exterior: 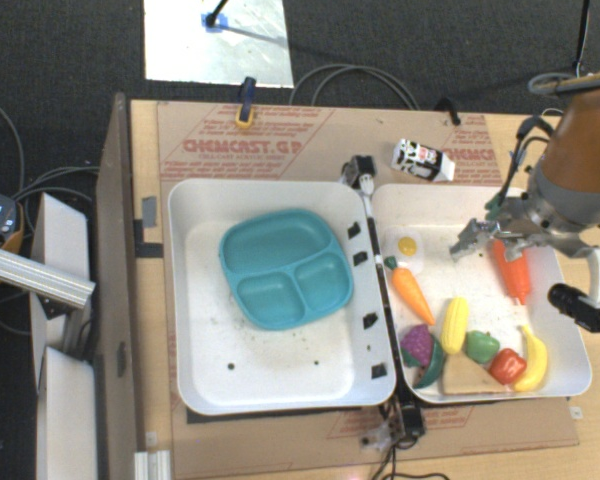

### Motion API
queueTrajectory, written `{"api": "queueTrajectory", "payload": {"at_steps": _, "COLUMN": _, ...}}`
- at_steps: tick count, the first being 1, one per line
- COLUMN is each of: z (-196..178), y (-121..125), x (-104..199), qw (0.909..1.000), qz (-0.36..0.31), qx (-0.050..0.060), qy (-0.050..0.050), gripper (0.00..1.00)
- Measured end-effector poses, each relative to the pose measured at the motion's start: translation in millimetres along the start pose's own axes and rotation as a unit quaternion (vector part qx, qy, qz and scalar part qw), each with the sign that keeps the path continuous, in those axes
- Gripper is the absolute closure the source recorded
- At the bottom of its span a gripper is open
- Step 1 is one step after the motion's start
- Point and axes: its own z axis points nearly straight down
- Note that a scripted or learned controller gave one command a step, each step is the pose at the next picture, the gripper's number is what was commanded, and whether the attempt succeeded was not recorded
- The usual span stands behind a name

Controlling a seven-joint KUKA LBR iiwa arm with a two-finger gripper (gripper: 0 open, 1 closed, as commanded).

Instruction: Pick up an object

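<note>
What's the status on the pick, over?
Claw low over right bin, nothing seen between its fingers. Orange carrot just beside it, unlifted. Banana, corn lie nearer the front.

Left bin [195, 298] white, speckled with dark flecks; teal plate [283, 268] in it. Right bin [570, 373] white: orange carrot [410, 294], yellow corn [453, 324], purple grapes [416, 344], green pepper [481, 345], red pepper [507, 366], yellow banana [535, 356]. Far carton [423, 159] black-and-white cow patches. Arm [585, 158] grey with orange band. Bench [310, 133] tan board, red lettering.
</note>
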Motion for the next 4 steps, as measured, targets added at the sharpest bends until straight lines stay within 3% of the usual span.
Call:
{"api": "queueTrajectory", "payload": {"at_steps": 1, "z": 128.6, "y": -42.9, "x": -34.6, "qw": 1.0000, "qz": 0.003, "qx": 0.007, "qy": 0.001, "gripper": 0.00}}
{"api": "queueTrajectory", "payload": {"at_steps": 2, "z": 66.0, "y": -11.9, "x": -80.5, "qw": 1.0000, "qz": 0.002, "qx": -0.004, "qy": -0.003, "gripper": 0.00}}
{"api": "queueTrajectory", "payload": {"at_steps": 3, "z": 136.6, "y": -59.2, "x": -38.6, "qw": 1.0000, "qz": 0.001, "qx": 0.000, "qy": 0.000, "gripper": 0.00}}
{"api": "queueTrajectory", "payload": {"at_steps": 4, "z": 24.1, "y": 10.5, "x": -90.9, "qw": 1.0000, "qz": 0.000, "qx": -0.008, "qy": -0.005, "gripper": 0.00}}
